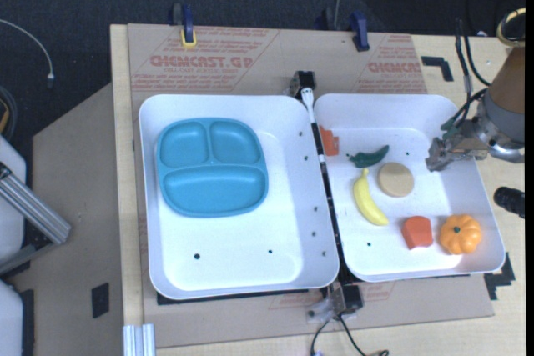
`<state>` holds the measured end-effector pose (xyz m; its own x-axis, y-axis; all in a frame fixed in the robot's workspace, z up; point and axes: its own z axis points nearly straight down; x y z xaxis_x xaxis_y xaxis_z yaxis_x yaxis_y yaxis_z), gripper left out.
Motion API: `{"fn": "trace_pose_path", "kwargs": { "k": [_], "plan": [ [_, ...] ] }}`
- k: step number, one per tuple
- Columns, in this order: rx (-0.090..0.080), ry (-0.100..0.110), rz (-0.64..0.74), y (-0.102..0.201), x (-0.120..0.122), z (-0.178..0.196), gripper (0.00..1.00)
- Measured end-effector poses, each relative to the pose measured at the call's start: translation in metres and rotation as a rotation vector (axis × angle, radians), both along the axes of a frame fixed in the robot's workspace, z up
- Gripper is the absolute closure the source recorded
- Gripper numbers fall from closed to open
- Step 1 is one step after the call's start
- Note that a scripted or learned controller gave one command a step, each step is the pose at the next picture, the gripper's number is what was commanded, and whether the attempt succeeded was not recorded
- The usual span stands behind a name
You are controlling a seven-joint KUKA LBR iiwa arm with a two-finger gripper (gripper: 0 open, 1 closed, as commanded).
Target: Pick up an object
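The right bin (434, 117) holds several toy foods: a yellow banana (368, 198), a tan round cookie (395, 179), a green pepper (369, 155), an orange-red piece (329, 142) by the left wall, a red block (417, 232) and an orange pumpkin (460, 234). My gripper (444, 152) hangs over the right side of this bin, right of the cookie and above the pumpkin. Nothing shows between its fingers.
The left bin (167, 263) carries a blue divided plate (213, 167). Cardboard lies under both bins, with blue clamps (359, 29) at the far edge. A black clip (304, 83) sits at the seam between the bins.
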<state>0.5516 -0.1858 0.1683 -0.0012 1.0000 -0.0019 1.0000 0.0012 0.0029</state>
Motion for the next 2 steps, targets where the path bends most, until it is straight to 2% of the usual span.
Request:
{"fn": "trace_pose_path", "kwargs": {
  "k": [1, 2],
  "plan": [
    [0.0, -0.002, 0.0, 0.006, -0.005, 0.047, 1.0],
    [-0.001, -0.002, 0.0, 0.006, -0.004, 0.078, 1.0]
  ]
}}
